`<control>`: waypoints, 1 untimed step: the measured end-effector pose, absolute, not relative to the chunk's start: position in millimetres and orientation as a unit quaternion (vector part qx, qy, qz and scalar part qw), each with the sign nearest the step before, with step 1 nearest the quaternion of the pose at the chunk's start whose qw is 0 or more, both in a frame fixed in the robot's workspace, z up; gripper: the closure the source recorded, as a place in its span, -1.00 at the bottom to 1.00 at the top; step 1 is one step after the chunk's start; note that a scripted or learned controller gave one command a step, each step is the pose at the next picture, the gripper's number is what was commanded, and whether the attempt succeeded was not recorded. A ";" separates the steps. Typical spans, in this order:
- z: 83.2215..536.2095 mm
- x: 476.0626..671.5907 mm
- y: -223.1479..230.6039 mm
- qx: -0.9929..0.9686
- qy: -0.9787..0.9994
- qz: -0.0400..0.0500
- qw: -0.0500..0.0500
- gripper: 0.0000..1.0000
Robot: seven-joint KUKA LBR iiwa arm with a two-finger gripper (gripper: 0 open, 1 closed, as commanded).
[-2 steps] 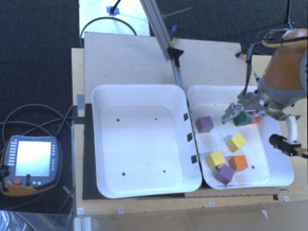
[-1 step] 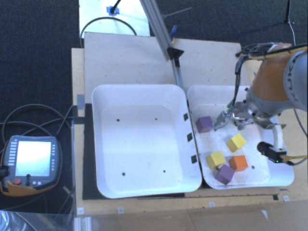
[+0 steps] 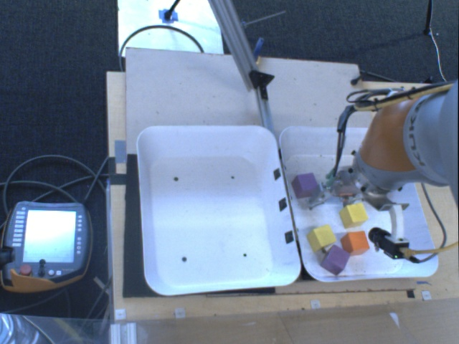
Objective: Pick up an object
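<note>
Camera view: the gripper (image 3: 331, 192) hangs low in the right bin (image 3: 423, 264).
Nearest block: the purple cube (image 3: 305, 185), just beside at nine o'clock.
Fingers: state cannot be told.

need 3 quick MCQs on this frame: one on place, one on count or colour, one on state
1. Where do the blocks lie?
A. left bin
B. right bin
C. on the bench outside both bins

2. How many yellow blocks are there?
A. one
B. two
C. three

3. How does the orange block sit?
A. stacked on a purple block
B. leaning on the rim of the left bin
C. flat on the bin floor

Key:
1 B: all five blocks lie in the right bin, under the arm.
2 B: one yellow block and another yellow block show.
3 C: the orange block rests on the floor beside a purple block, not on it.
</note>
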State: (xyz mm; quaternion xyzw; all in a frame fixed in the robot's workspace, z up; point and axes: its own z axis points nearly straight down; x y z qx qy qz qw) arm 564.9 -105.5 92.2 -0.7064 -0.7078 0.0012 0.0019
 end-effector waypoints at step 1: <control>106.2 567.3 -106.0 -0.706 -0.709 -0.001 -0.001 1.00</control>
